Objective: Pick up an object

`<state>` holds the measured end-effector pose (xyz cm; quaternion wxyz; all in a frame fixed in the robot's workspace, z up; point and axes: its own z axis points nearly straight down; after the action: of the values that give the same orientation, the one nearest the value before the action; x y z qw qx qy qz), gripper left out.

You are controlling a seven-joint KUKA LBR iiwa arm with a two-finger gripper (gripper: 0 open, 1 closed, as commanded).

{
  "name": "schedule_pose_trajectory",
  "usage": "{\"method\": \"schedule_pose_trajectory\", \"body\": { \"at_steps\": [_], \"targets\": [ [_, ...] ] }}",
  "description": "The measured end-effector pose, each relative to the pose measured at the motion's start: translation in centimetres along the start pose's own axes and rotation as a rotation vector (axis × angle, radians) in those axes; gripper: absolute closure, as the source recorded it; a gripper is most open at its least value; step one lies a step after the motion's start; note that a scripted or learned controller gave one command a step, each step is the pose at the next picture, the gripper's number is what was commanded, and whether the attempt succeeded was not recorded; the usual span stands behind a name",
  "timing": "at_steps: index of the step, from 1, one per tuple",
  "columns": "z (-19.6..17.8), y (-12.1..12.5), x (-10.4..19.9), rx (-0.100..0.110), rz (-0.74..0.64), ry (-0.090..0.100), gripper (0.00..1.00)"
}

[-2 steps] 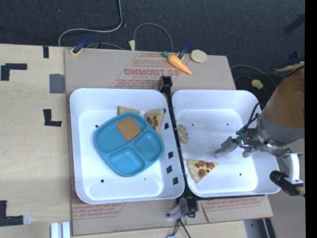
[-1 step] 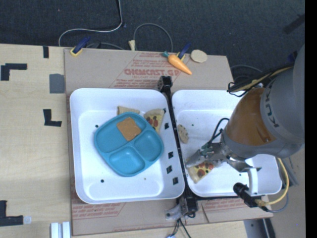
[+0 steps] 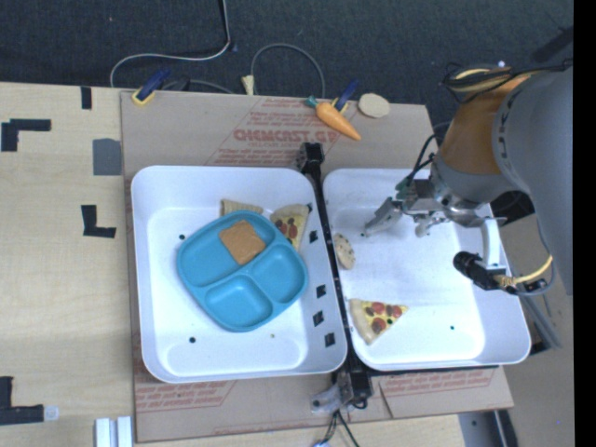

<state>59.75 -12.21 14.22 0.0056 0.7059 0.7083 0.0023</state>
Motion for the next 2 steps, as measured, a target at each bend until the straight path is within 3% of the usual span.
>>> {"method": "schedule_pose_trajectory", "body": {
  "at_steps": [1, 2],
  "targets": [
    [5.7, 2.0, 2.4, 0.007, 0.003, -0.003, 0.0],
    [5.7, 6.2, 2.6, 0.007, 0.002, 0.002, 0.0]
  ]
}}
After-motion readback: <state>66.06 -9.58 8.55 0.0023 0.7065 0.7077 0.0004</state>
